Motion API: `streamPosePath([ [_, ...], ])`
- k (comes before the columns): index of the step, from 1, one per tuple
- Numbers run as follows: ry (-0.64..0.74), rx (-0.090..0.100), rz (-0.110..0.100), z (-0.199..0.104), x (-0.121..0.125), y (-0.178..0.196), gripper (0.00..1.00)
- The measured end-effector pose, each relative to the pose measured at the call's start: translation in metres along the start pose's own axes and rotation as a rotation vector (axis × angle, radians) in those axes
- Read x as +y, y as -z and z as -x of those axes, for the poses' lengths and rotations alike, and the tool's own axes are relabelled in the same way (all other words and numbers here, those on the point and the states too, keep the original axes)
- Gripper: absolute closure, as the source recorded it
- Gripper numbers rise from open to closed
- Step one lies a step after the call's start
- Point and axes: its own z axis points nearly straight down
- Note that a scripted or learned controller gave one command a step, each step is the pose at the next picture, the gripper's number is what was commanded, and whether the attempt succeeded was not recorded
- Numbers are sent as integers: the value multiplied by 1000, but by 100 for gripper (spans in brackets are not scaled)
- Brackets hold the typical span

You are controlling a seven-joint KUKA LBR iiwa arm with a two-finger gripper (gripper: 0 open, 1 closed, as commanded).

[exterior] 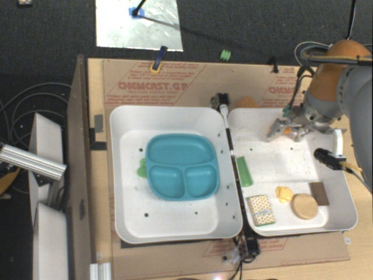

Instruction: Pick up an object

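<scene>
Right now your gripper hangs over the far part of the right bin, close to its back wall. The fingers look spread with nothing between them. The bin floor just beneath it is bare.

Whatever you might pick lies well apart from the gripper, along the near side of that bin:
- a patterned box at the near left corner
- a small yellow piece just beside it
- a round tan disc touching or almost touching the yellow piece
- a brown block just behind the disc
- a green block along the left wall, near the divider between the bins

Nothing stands between the gripper and these things.

In the left bin you have a blue divided plate in the middle, with a green scrap peeking out at its left edge. The arm comes in over the worktop from the right.
</scene>
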Motion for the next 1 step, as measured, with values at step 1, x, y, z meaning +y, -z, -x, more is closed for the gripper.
streamPosePath([
  [1,0,-7,2,-10,0,1,0],
])
